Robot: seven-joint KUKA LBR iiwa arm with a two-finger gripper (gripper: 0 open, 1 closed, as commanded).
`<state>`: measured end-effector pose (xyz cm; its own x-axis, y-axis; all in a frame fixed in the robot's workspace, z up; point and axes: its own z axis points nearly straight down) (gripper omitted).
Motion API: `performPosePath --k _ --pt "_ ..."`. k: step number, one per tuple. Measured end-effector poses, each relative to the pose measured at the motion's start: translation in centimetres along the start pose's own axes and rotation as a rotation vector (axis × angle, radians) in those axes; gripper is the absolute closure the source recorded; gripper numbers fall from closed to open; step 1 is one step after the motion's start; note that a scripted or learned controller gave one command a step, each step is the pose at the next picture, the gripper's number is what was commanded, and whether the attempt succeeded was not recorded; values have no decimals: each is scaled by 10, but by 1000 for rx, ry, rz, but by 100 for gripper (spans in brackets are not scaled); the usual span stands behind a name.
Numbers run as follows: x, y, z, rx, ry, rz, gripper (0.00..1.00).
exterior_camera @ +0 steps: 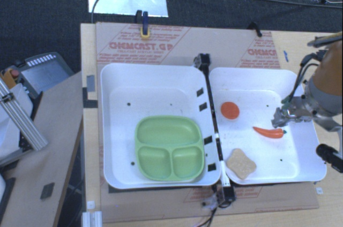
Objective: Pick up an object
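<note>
One arm [327,86] reaches in, hand [280,120] low above the chili [269,133].

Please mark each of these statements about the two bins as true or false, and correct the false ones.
1. The green tray lies in the left bin. True.
2. The red pepper lies in the left bin. False: it lies in the right bin.
3. The gripper is above the right bin, close to the pepper. True.
4. The orange disc rests on the green tray. False: it lies on the right bin's floor.
5. The bread piece lies in the right bin, near its front. True.
</note>
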<state>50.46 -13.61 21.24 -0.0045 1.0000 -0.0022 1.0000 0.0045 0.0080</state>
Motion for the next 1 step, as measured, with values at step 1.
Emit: performPosePath --k 1 --pt "63 13 -5 5 4 -6 100"
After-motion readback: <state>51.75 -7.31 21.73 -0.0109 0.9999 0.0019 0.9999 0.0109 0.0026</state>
